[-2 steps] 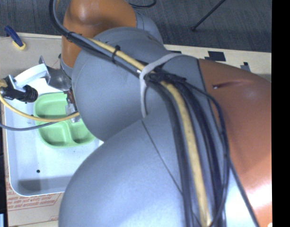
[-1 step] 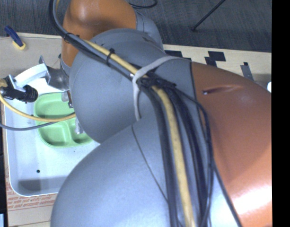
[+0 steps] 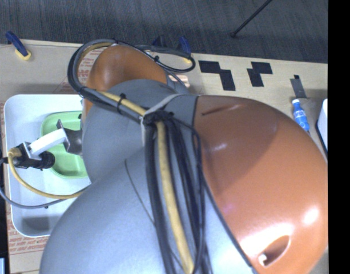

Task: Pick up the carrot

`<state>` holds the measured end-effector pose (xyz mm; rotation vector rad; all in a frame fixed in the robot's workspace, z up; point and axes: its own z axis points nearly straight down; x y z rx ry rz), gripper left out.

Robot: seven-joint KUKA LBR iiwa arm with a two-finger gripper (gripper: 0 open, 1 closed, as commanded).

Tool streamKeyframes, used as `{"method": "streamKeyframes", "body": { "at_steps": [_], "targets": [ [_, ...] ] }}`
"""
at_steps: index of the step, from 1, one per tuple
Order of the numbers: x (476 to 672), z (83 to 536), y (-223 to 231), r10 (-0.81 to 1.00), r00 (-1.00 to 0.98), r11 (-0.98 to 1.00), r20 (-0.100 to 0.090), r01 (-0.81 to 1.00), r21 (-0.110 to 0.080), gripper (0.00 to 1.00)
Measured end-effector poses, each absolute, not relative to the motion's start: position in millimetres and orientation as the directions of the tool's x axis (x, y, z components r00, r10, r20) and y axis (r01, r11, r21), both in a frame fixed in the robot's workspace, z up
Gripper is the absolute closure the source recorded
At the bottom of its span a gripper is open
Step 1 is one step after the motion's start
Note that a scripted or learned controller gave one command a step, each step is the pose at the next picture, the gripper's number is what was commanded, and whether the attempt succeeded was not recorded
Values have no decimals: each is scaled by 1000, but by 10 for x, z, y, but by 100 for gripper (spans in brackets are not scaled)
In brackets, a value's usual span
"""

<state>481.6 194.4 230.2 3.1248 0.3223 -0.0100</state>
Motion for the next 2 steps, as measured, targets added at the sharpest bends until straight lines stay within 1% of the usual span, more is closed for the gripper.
{"method": "streamKeyframes", "body": {
  "at_steps": [1,2],
  "targets": [
    [4820,2403,1951,208,978,-978,-7,208,-1,100],
    [4770,4158,1747,224,975,-975,2,224,-5,100]
  ]
}}
